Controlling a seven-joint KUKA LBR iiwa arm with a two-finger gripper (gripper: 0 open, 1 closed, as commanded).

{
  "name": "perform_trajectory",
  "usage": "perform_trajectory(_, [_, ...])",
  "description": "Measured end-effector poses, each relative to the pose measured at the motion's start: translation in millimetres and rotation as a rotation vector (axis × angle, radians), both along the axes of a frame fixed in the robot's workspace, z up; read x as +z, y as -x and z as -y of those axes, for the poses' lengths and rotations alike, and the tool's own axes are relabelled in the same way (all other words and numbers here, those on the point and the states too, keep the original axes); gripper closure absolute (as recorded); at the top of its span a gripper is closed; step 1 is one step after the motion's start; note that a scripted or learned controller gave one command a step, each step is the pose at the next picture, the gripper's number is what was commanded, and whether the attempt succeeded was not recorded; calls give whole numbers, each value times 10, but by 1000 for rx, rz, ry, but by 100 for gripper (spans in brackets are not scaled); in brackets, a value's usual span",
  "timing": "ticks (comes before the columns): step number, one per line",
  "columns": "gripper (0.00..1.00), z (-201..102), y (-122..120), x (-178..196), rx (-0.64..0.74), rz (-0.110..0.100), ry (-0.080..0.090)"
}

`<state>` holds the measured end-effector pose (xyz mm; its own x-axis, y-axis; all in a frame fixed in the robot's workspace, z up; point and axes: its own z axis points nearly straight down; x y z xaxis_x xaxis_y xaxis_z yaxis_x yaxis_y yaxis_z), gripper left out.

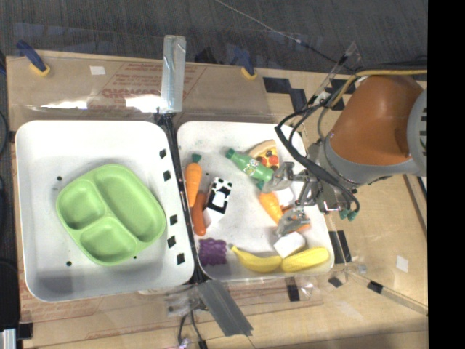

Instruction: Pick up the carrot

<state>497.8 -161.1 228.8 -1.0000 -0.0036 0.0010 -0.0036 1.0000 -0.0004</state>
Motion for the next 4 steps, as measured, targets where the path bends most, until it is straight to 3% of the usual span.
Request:
perform_trajectory(1, [0,139,-464,-613,154,0,-1])
perform_trajectory(2, [0,484,-577,-1375,139,1,-1])
perform_trajectory(3, [100,451,-609,-1252,151,6,1])
perform_trajectory(4, [100,219,-736,-352,228,12,3])
